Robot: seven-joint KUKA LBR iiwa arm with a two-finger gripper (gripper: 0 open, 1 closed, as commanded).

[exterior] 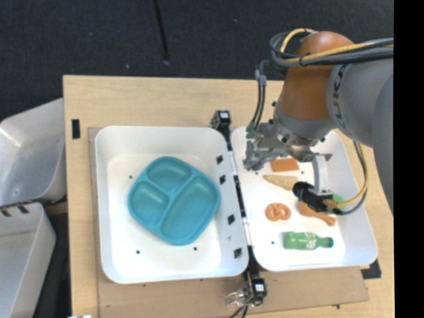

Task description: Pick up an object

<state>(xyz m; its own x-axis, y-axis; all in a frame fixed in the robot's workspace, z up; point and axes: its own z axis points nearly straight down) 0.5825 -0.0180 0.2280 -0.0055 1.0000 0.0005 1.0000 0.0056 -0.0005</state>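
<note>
My gripper (256,159) hangs low over the back left part of the right bin (354,234), close to the divider between the bins. Just to its right lies an orange wedge (286,165), and a pale yellow cone (281,181) lies in front of that. Nearer the front are an orange pretzel (278,211), an orange carrot with a green top (318,211) and a green bottle (307,241) on its side. Nothing shows in the gripper's grasp; the wrist hides its tips from above.
A blue divided plate (173,199) lies in the middle of the left bin (112,250). The arm's grey body and orange band (311,78) cover the right bin's back edge. A black cable end (303,191) hangs near the carrot.
</note>
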